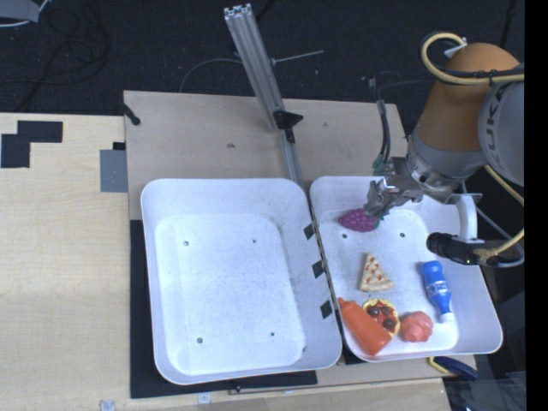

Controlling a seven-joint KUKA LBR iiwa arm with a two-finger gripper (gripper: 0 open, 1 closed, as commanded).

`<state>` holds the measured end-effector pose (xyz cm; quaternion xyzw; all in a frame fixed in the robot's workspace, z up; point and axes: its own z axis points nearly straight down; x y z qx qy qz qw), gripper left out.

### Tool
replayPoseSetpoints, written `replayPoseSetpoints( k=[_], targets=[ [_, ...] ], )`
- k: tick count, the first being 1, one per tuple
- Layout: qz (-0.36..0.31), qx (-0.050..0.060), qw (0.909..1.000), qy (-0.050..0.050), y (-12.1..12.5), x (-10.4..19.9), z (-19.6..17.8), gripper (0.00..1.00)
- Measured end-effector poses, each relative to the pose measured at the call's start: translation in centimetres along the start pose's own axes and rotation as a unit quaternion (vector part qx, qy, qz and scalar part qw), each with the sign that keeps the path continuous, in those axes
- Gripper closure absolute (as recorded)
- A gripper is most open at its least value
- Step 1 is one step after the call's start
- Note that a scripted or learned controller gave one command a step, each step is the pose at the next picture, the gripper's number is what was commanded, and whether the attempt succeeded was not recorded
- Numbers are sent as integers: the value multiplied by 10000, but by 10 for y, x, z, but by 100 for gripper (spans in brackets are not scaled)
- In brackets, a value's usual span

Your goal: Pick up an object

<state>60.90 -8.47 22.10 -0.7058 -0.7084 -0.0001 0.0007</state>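
Gripper (378, 202) sits just above the purple toy (359, 221) (looks soft and light, best pinched across its middle), but I cannot tell its state.

Arm (467, 110) reaches in from right, hand (377, 202) lowered.

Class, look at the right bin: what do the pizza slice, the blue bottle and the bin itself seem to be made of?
Pizza slice: probably moulded plastic toy food, matte, with flat painted-looking toppings.
Blue bottle: likely plastic, slightly glossy, solid blue with a white cap.
Right bin: seems to be thin formed plastic, smooth white, with rounded corners and a shallow lip.
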Motion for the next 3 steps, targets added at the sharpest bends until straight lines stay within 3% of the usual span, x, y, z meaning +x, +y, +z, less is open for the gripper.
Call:
replayPoseSetpoints(
  k=[2,3],
  targets=[
    [2,-7,10000,-5,26,116,-16,100],
    [2,3,10000,-5,41,172,-2,100]
  ],
)
